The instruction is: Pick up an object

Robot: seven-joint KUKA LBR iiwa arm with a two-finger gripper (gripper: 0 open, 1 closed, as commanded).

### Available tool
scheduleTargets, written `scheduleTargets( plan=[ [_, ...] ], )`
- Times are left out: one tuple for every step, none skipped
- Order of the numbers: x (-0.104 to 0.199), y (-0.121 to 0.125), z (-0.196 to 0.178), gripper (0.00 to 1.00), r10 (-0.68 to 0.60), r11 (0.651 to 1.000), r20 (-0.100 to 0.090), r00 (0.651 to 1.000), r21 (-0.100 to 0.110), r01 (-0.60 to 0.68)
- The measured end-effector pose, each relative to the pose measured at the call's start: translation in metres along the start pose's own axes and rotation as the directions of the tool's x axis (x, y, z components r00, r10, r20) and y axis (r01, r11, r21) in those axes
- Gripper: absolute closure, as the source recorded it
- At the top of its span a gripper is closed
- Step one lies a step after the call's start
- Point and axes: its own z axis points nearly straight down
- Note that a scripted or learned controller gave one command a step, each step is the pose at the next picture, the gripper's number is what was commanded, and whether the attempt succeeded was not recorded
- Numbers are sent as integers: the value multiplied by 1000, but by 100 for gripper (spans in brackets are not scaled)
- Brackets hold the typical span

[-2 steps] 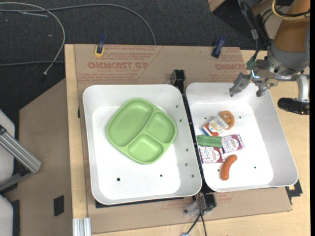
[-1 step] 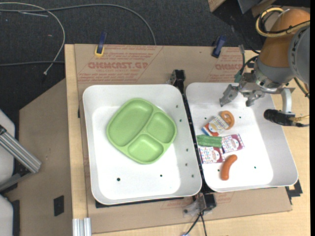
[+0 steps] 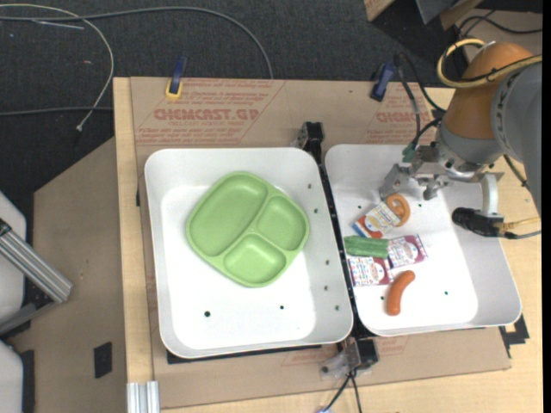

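**Gripper over right bin, objects all loose on the bin floor**

Pickable stuff sat in a cluster in the right bin (image 3: pixel 482 304), left-of-centre. Orange sausage (image 3: pixel 399 291) lay at the 6 o'clock end of the cluster, tilted, clear of the others. Just at its 11 o'clock: a pink-and-white packet (image 3: pixel 386 261), lying flat. A green packet (image 3: pixel 367 245) lay across that packet's 12 o'clock edge, touching it. At 12 to 1 o'clock of the green one: a red-and-white packet (image 3: pixel 376 222) with an orange ring-shaped piece (image 3: pixel 396 206) on or against its upper corner; couldn't tell which.

Gripper (image 3: pixel 417 177) hung at 1 o'clock of the cluster, over the bin's far half, close above the ring piece. Nothing was visible between the fingers. Whether they were spread or closed: cannot tell from this angle. Grey arm with the orange band (image 3: pixel 482 84) came in from 2 o'clock.

Left bin (image 3: pixel 172 256), at 9 o'clock of the right one and butted against it, held a green three-compartment plate (image 3: pixel 248 228), roughly centred and rotated. Both bins sat on a cardboard sheet (image 3: pixel 215 110), blue clamps (image 3: pixel 177 74) on its far edge.
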Motion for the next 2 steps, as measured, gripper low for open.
scheduleTargets(
  plan=[
    [0, 2, -16, 100, 0, 1000, 1, 1000, -8, 0],
    [-5, 5, -80, 100, -1, 1000, 4, 1000, -15, 1]
  ],
)
